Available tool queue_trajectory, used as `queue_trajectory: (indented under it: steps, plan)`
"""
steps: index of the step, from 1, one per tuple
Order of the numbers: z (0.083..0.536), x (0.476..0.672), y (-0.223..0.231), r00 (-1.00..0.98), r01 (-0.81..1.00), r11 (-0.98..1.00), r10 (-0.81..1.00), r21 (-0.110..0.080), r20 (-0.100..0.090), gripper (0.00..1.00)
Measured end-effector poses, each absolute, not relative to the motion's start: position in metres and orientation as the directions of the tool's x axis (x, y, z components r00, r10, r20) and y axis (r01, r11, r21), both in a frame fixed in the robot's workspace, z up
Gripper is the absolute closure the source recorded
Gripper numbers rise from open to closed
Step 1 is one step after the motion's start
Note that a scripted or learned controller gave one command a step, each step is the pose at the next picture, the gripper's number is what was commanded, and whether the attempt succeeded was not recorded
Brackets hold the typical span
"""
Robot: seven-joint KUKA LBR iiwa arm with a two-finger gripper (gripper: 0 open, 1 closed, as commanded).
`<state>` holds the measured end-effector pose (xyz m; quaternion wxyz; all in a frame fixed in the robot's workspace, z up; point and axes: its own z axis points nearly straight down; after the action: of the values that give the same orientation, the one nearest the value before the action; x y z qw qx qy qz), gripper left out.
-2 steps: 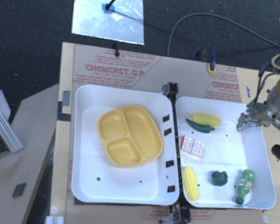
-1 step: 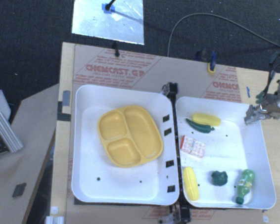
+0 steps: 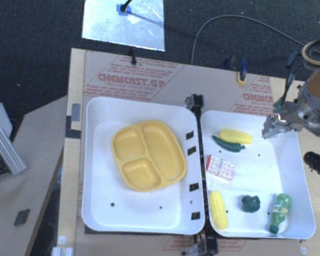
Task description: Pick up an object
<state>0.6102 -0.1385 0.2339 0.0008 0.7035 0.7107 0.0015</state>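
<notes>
At the upper right of the frame, the gripper (image 3: 273, 130) hangs over the far rim of the right bin (image 3: 301, 168); whether it is spread or pressed together cannot be told at this size. Nearest it, in that bin's upper part, lies a yellow corn cob (image 3: 236, 137) touching a dark green pepper (image 3: 228, 144). Both look like light, hard, smooth plastic toys, likely to slip, so a grasp across the cob's narrow middle seems safest. Lower down lie a red-and-white packet (image 3: 220, 167), a second corn cob (image 3: 218, 209), a small green lump (image 3: 250, 203) and a green bottle (image 3: 279, 212). The left bin (image 3: 98, 203) holds a yellow divided tray (image 3: 148, 154). The bench (image 3: 154, 78) stands on dark carpet.
</notes>
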Motion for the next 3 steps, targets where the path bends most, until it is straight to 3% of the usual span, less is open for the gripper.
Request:
queue_trajectory:
  steps: [2, 3]
  plan:
    - [0.229, 0.633, -0.031, -0.011, 1.000, 0.011, 1.000, 0.003, 0.002, 1.00]
    - [0.219, 0.636, 0.020, -0.010, 1.000, 0.010, 1.000, 0.001, 0.002, 1.00]
